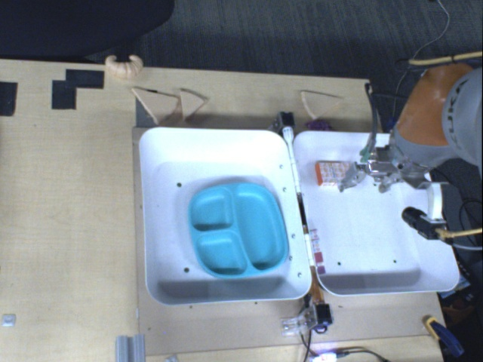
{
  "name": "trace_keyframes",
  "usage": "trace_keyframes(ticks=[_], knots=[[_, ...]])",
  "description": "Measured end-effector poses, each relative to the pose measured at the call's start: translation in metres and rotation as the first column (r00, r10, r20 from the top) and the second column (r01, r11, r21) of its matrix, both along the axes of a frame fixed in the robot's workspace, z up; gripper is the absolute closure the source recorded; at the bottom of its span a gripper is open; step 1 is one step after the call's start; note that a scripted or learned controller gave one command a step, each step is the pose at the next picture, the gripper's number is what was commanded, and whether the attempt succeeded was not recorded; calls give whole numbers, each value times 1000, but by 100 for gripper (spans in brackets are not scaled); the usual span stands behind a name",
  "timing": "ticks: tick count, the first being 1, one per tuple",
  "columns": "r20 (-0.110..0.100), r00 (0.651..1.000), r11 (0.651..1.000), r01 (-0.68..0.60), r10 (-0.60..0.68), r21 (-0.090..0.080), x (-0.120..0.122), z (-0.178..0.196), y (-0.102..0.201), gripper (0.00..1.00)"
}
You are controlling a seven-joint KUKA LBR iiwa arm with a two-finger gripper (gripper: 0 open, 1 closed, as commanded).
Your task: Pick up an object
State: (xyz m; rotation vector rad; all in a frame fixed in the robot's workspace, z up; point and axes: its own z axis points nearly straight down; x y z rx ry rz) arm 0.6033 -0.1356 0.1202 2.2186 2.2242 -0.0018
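Claw [353, 179] beside orange box [329, 173]

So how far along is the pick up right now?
Nothing is lifted yet. The gripper has reached the right bin and sits beside the small orange-and-white carton, which lies on the bin floor. The grasp and lift are left. The blue divided tray sits untouched in the left bin.

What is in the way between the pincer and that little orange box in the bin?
Nothing I can see. The pincer is right beside the little orange box in the right bin, with only bare white bin floor around them. The blue tray sits in the other bin, well away.
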Motion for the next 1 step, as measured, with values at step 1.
trace_keyframes(ticks=[1], knots=[[7, 1000, 1000, 0, 0, 0, -60, -33, -7, 0]])
